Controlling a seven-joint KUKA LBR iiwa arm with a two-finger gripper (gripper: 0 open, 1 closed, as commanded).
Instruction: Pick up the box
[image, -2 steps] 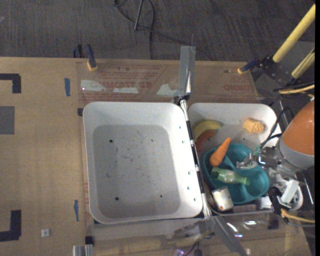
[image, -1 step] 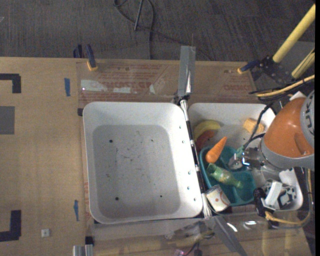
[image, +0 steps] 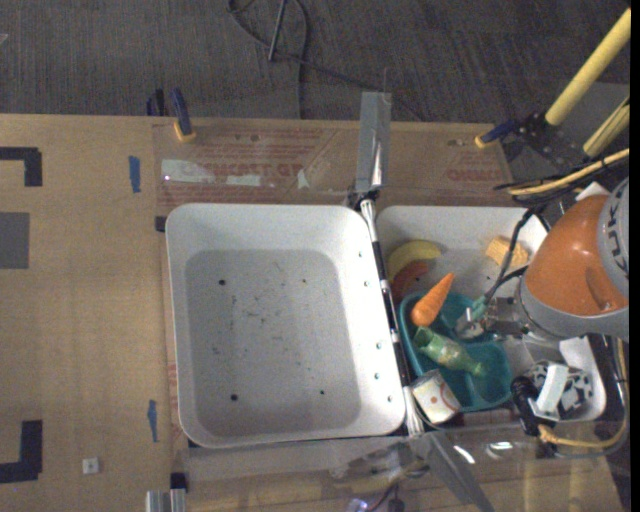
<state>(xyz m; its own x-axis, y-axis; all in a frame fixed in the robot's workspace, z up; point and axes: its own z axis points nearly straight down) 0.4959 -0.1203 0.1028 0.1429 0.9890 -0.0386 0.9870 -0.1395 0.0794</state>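
I read the bench (image: 80, 300) from its left edge: brown board, black corner marks, bits of blue tape. The left bin (image: 190, 330) sits near the middle of the bench; its floor is speckled and dotted with dark spots.

A metal divider (image: 372, 150) stands at the far edge, over the seam between the bins. The right bin (image: 455, 222) touches the left one along that seam.

In the right bin, near its far-left corner, lies a yellow fruit (image: 413, 256). Just nearer me is a carrot (image: 433, 299), tilted, resting on the far rim of a teal tray (image: 492, 378). The tray lies against the bin's left wall. A green bottle (image: 448, 353) lies in the tray, slanting toward the near-right. The box (image: 436, 397), small, white with a red mark, sits at the bin's near-left corner, touching the tray's near-left edge and partly over the bin rim.

A tan block (image: 503, 250) lies near the far wall of the right bin, beside a black cable.

The gripper (image: 472, 321) hangs over the tray's far-right part, apart from the box. I cannot tell how far open it is; I see nothing clearly held. The arm (image: 575, 275), orange band up, comes in over the bin's right edge.
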